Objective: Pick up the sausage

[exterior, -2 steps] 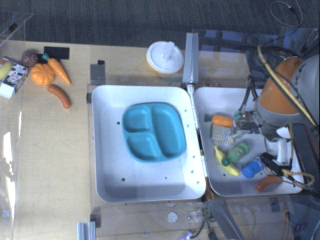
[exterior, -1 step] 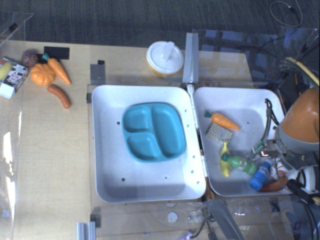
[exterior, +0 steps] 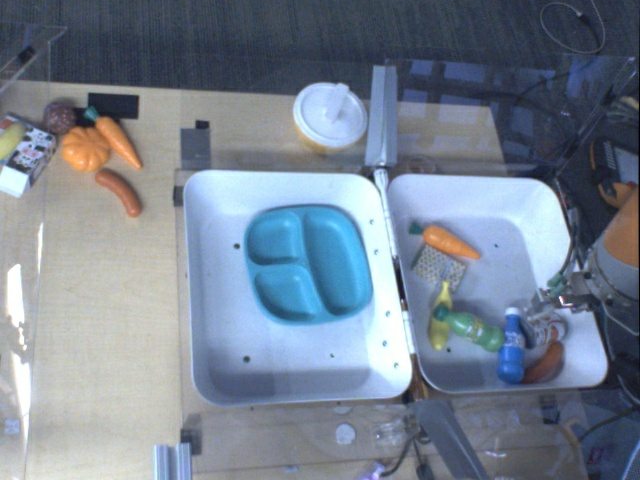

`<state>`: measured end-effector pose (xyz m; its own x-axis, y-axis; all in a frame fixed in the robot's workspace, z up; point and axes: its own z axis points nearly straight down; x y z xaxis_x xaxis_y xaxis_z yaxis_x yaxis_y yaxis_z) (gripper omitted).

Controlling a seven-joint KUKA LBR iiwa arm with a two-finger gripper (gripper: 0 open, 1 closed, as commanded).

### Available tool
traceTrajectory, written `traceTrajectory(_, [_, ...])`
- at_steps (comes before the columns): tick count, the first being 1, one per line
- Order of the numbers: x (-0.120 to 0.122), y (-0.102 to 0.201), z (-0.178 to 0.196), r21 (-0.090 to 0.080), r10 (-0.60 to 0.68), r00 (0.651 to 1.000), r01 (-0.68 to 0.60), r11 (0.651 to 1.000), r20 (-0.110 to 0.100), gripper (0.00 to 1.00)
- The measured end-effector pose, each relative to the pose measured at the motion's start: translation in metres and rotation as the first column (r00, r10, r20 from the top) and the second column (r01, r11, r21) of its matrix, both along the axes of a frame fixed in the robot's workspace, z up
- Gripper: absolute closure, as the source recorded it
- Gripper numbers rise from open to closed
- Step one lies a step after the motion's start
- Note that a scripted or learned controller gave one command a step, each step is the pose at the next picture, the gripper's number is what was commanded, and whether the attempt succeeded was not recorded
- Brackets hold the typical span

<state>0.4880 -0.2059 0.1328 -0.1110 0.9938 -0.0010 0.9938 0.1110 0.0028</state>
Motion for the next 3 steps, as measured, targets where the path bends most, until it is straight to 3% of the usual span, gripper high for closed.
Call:
traceTrajectory(1, [0.0, 0.0, 0.0, 0.0, 0.001, 1.0, -0.001, 1.0, 0.0, 0.0])
traceTrajectory(2, [0.003, 0.054, -0.043, -0.005, 0.027, 1.0, -0.027, 1.0, 0.011, 0.0])
traceTrajectory(3, [0.006, 0.052, -0.031, -0.008, 0.03, 0.999, -0.03, 1.0, 0.019, 1.0])
